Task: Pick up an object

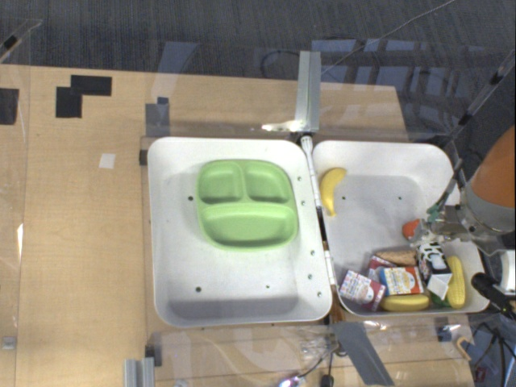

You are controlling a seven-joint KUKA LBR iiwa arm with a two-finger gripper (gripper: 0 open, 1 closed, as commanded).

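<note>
Hovering my gripper (433, 234) at the right bin's (379, 164) right edge, directly above the black-and-white carton (434, 261); jaw state unclear.

I see the pickable things gathered in the right bin (379, 156). A yellow banana (330, 190) lies alone against that bin's left wall, curved, well apart from the rest. The others crowd the bin's near right corner: a small red piece (412, 229), a tan bread-like item (395, 258), a red-and-white carton (398, 280), a pink packet (361, 288), a second banana (405, 302) lying flat along the near wall, and a yellow corn cob (456, 281) beside the right wall.
</note>
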